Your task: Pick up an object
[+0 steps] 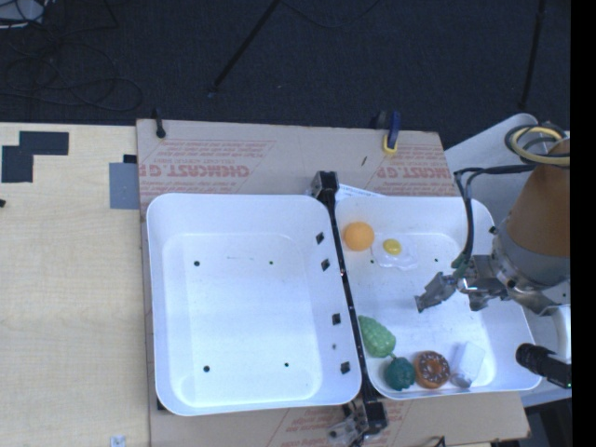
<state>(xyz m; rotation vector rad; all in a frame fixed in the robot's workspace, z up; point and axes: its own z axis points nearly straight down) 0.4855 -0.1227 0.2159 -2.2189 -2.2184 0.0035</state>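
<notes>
**benchwatcher:** Two white bins sit side by side on the cardboard sheet [233, 161]. The left bin [168, 250] shows bare floor with a few small dark dots. All the stuff is in the right bin [484, 217]. Up by its far left corner there's an orange ball [358, 237], and just beside that a fried egg toy [393, 250], yellow yolk on a clear-ish white. Along the near edge, from the divider out: a light green lumpy thing [376, 335], a darker teal lump [400, 372] touching or almost touching it, a brown sprinkled donut [431, 369] right next to that, then a pale white block [470, 359] toward the near right corner.

**gripfan22:** Where's the arm?

**benchwatcher:** Coming in over the right edge of the right bin. The gripper [436, 294] sits over the middle of that bin, pointing toward the divider, well apart from the near-edge row and from the egg.

**gripfan22:** Holding anything? Open or closed?

**benchwatcher:** Nothing between the fingers that I can see. As for open or closed, honestly can't tell, the tip is just a dark grey blob from this angle.

**gripfan22:** And that yellow clip?

**benchwatcher:** Yellow-and-blue clamp [391, 136] on the far edge of the cardboard.
</notes>
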